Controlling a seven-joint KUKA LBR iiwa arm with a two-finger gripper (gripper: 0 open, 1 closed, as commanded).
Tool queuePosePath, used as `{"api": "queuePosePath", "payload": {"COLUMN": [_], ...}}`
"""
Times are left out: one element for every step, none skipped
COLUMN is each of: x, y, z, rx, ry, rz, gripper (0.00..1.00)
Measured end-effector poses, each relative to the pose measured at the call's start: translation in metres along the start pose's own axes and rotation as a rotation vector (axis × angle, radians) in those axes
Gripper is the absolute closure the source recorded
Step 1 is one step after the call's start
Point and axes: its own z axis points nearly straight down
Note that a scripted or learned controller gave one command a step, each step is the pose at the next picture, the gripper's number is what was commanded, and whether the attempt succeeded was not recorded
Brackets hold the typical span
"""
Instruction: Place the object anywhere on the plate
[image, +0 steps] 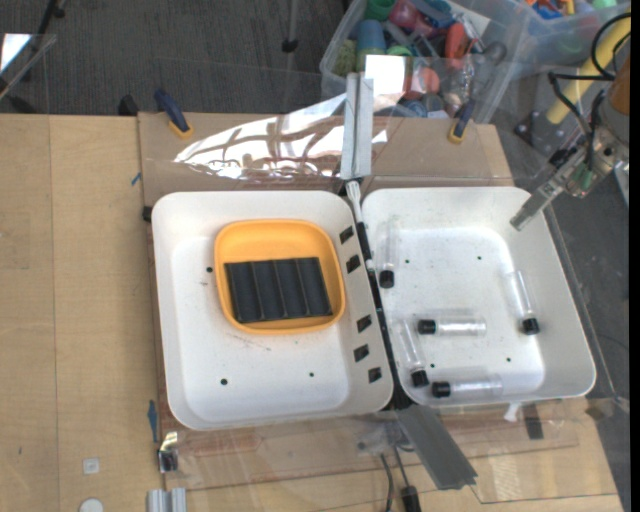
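Note:
An orange, rounded-square plate (280, 236) sits in the left white bin (195, 395), toward its back. A black ribbed rectangular object (277, 290) lies flat on the plate, covering its middle and front. My gripper (572, 180) hangs at the far upper right, over the back right corner of the right bin (570, 372), well away from the plate. Only part of it is in frame, and nothing is visibly held in it.
Several clear tubes with black caps (452, 326) lie scattered in the right bin. A divider with black clips (362, 322) runs between the bins. A clear box of colourful toys (430, 35) stands behind the bench.

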Motion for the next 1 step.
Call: {"api": "queuePosePath", "payload": {"x": [-0.0003], "y": [0.0002], "z": [-0.0026], "rx": [-0.001], "ry": [-0.002], "rz": [-0.073], "gripper": [0.0]}}
